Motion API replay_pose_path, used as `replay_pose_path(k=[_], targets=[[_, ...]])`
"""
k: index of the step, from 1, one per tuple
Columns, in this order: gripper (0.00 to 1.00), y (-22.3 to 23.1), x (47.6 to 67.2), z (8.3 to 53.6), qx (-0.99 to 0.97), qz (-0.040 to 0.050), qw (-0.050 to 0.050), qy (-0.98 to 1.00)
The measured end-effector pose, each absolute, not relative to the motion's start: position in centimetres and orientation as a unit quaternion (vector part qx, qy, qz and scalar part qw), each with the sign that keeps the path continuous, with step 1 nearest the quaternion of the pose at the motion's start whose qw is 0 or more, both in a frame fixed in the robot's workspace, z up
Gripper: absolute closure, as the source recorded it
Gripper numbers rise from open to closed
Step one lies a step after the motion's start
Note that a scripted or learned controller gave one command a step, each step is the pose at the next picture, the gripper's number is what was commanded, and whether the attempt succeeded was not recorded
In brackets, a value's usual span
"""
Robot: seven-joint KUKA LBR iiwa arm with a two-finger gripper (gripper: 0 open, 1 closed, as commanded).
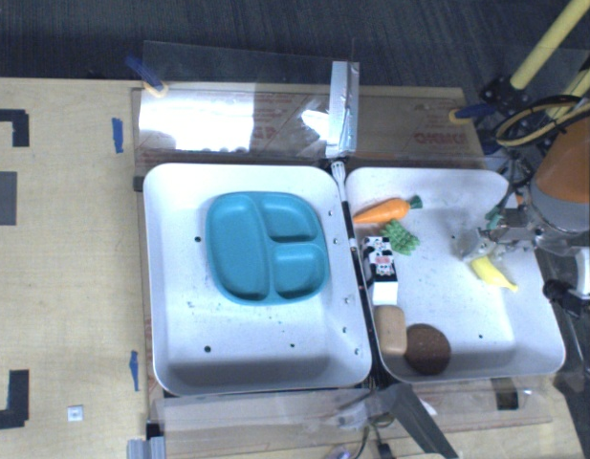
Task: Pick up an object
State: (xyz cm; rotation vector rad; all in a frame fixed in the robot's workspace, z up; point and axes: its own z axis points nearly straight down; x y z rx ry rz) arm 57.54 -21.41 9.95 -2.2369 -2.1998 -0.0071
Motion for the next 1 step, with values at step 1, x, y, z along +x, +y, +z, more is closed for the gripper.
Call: replay_pose_path(k=[1], targets=[[1.0, -14.0, 61.21, 8.62, -0.711, -0.003, -0.003, -0.703]])
